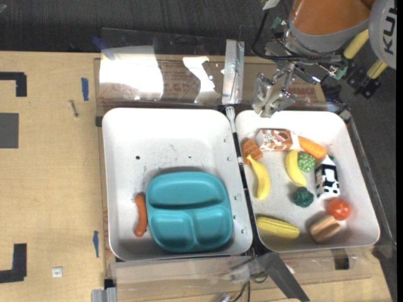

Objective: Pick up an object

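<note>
the tool (272, 99) hangs at twelve o'clock of the right bin (362, 187), fingers apart, holding nothing. the toy food, like the banana (259, 176), lies inside; picking is not yet done.

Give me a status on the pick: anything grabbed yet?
Done: nothing looks lifted. The banana, corn cob, tomato and carrot all lie in the right bin.
In hand: the gripper hangs above that bin's far rim with nothing visible between its fingers.
Left: descend onto an item, close, lift.
</note>
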